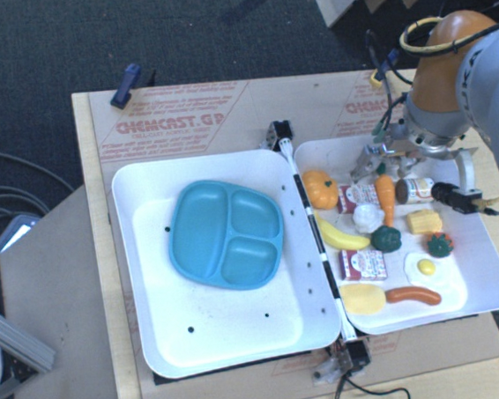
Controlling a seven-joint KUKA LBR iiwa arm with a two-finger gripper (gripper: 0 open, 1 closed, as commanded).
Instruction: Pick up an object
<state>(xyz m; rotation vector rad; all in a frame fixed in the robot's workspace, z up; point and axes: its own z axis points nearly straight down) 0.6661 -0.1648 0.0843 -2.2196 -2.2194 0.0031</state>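
The right bin point(497, 276) holds several toy foods: an orange fruit point(319, 189), a banana point(342, 236), a carrot point(386, 197), a white lump point(367, 217), a broccoli point(386, 239), a cheese block point(424, 221), a fried egg point(423, 266) and a sausage point(412, 295). My gripper point(387, 160) hangs over the far part of this bin, just beyond the carrot's upper end. Nothing can be seen held in it.
The left bin point(158, 337) bears a blue divided plate point(226, 234). Red snack packets point(363, 265) and a small bottle point(417, 189) lie among the toys. A black clamp point(280, 132) sits at the far end of the joint between the bins. The grey arm point(448, 67) stands at the right.
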